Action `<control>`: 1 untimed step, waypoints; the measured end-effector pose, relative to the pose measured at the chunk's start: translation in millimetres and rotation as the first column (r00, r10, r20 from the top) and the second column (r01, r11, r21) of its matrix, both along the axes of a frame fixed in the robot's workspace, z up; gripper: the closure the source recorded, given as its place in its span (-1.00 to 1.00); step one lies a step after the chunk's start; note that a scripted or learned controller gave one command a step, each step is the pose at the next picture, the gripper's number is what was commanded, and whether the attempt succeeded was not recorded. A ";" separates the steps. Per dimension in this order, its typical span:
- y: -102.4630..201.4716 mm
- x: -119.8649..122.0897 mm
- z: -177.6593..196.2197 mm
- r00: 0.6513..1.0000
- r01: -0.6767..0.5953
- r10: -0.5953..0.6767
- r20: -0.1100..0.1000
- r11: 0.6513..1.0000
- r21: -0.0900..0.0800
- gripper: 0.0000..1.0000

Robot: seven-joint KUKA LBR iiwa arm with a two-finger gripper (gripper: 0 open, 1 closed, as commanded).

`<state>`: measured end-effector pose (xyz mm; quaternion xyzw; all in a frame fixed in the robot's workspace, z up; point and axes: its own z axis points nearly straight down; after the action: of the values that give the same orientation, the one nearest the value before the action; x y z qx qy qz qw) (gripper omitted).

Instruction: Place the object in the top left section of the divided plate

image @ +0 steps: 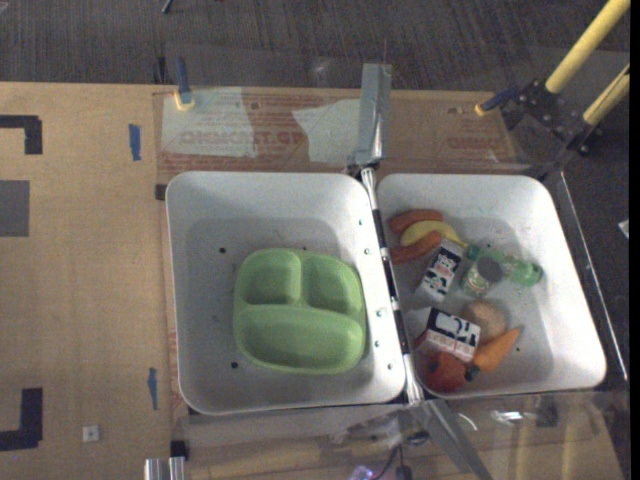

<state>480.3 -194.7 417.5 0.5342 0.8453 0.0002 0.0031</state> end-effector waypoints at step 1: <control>-0.7 1.4 11.4 1.000 0.000 0.000 0.007 1.000 -0.003 1.00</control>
<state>481.6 -195.4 428.9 0.5343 0.8453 0.0006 0.0068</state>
